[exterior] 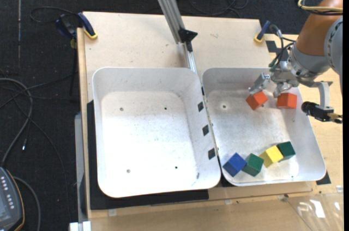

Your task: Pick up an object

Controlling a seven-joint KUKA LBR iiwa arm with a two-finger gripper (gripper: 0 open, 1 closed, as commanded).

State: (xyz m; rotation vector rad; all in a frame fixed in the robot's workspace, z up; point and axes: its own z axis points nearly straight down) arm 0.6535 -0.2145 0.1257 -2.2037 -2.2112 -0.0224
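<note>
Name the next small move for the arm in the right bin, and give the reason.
Probably a short shift toward one orange block, then straight down over it. The gripper sits at the far side of the right bin, with two orange blocks just below it, one on each side. Neither block is clearly between its fingers, so centring on one seems the safer step before any closing.

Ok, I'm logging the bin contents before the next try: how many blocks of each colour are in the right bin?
Orange blocks: 2
Blue block: 1
Green blocks: 2
Yellow block: 1
Total: 6, all in the right bin
</note>
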